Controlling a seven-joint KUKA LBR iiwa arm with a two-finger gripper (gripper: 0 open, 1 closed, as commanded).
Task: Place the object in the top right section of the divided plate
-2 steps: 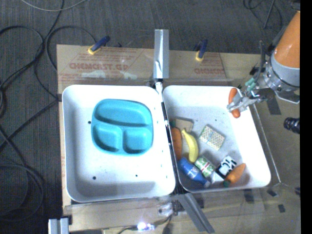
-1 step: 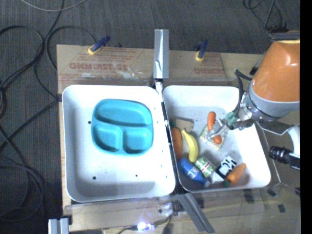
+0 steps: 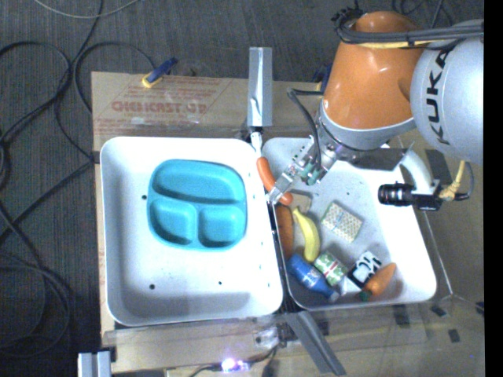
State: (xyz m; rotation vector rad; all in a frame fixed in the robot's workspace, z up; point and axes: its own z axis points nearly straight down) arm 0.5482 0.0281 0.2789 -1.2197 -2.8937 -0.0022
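Observation:
A blue divided plate (image 3: 197, 203) lies in the left white bin (image 3: 126, 250), with one wide section at the back and two smaller ones at the front. An orange sausage-shaped object (image 3: 268, 175) lies slanted over the rim between the two bins. My gripper (image 3: 284, 188) reaches down from the orange-banded wrist (image 3: 369, 69) to the lower end of that orange object, at the left edge of the right bin (image 3: 397, 238). It is right of the plate, a short way off its right edge.
The right bin holds a brown sausage (image 3: 284, 228), a banana (image 3: 307, 236), a blue bottle (image 3: 308, 275), a green can (image 3: 331, 269), a checkered packet (image 3: 342, 221), a black-and-white item (image 3: 364, 267) and an orange carrot (image 3: 380, 280). A metal bar (image 3: 259, 93) stands behind the bins.

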